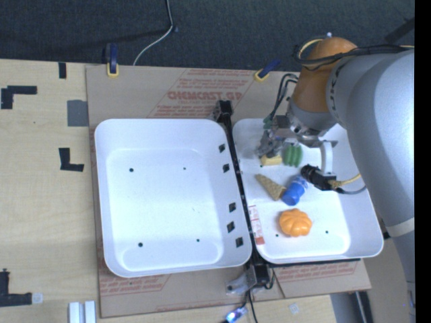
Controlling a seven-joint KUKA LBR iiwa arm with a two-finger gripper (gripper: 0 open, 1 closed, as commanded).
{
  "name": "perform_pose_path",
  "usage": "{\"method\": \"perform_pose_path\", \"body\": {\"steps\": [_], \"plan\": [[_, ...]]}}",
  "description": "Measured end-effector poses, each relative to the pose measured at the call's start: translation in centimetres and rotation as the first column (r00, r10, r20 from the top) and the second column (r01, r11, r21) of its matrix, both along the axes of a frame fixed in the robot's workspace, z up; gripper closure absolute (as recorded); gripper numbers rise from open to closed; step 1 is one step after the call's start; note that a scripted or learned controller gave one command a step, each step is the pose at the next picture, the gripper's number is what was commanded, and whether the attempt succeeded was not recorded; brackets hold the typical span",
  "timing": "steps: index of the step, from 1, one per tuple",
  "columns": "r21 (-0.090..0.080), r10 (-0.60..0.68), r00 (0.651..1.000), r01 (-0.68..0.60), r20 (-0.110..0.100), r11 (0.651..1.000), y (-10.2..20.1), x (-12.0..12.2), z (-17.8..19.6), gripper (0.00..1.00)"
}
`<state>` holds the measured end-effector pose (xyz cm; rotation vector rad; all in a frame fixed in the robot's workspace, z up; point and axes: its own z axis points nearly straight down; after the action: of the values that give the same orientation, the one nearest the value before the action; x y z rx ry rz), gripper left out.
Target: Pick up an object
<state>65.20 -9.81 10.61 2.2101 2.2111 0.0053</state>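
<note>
- The right bin point(350, 244) holds a ridged orange pumpkin point(295, 223), blue bottle point(293, 192), tan cone point(271, 186) and green block point(293, 155).
- The gripper point(271, 143) hangs over the block; its grip cannot be told.

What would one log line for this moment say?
gripper: low in right bin | near: green object | orange object: untouched | lift: not yet

The grey arm point(377, 126), with its orange band point(316, 79), reaches into the right bin point(357, 244), its hand point(273, 143) low over the bin's far left corner. Just beside the hand lie a pale yellow piece point(271, 159) and a green object point(293, 155). Nearer the camera from the hand sit a tan cone point(270, 185) and a blue object point(294, 192), close together. Further toward the camera rests an orange pumpkin-shaped toy point(295, 223). Left of the hand stands the left bin point(108, 140), both bins on a cardboard sheet point(195, 93) on the worktop point(40, 180).
</note>
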Motion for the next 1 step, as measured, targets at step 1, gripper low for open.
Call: {"method": "perform_pose_path", "body": {"steps": [1], "plan": [[0.012,0.007,1.0,-0.007,-0.011,1.0,7.41,-3.72,8.33,1.0]]}}
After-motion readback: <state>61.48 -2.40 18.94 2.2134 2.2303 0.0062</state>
